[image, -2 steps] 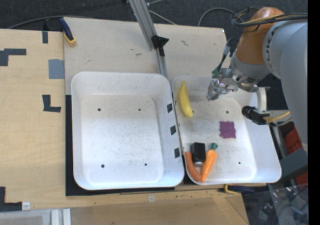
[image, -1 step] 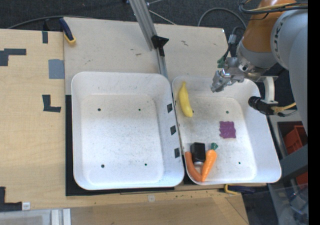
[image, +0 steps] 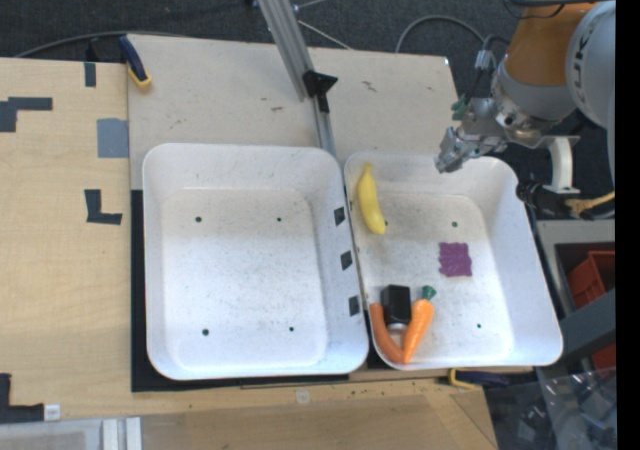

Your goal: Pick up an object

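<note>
A: What do you have in the camera view?

B: You're looking down on two white bins side by side. The left bin (image: 240, 258) shows you only its speckled floor. The right bin (image: 500, 268) holds four things.

A: Which ones?

B: A banana (image: 370, 200) lies lengthwise near the wall shared with the left bin, towards the far end. A purple piece (image: 455, 259) lies flat about mid-floor, well apart from the banana. At the near end you'll see two carrots: one carrot (image: 417, 328) tilted, its green top pointing away from you, and a second carrot (image: 384, 334) curved along the near-left corner. A small black block (image: 397, 304) sits between them, touching both as far as you can judge.

A: And the gripper?

B: The gripper (image: 449, 160) hangs over the far edge of the right bin, near its far right corner, well apart from every object. You can't tell how its jaws stand; they are too small and dark here. Nothing shows between them.
</note>
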